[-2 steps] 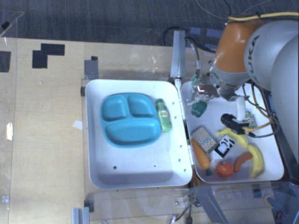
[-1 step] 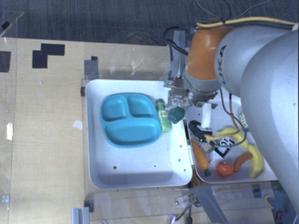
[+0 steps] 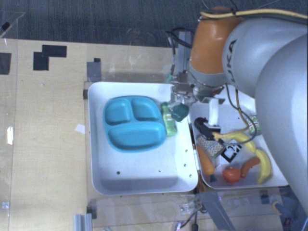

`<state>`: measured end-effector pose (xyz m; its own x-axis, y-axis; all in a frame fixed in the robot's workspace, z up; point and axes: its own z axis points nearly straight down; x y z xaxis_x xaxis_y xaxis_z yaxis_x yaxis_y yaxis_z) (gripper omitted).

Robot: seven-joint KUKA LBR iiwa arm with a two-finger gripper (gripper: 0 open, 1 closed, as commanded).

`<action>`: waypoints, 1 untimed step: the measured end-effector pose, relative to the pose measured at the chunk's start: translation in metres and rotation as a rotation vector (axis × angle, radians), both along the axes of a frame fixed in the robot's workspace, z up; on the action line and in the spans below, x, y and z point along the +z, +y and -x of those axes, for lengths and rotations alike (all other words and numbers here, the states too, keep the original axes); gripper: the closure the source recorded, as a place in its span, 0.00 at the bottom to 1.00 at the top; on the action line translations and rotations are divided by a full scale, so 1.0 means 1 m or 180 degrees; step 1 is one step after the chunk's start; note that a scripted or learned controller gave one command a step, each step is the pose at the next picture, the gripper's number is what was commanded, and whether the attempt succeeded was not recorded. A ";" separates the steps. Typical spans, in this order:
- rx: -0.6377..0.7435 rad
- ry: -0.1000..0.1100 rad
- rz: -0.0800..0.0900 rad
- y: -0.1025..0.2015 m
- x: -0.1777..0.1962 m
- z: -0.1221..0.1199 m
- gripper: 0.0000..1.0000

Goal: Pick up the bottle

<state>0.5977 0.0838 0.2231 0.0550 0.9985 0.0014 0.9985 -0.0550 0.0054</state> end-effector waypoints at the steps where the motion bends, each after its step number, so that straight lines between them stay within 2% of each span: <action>1: -0.0178 0.0008 0.0001 0.052 -0.001 -0.021 1.00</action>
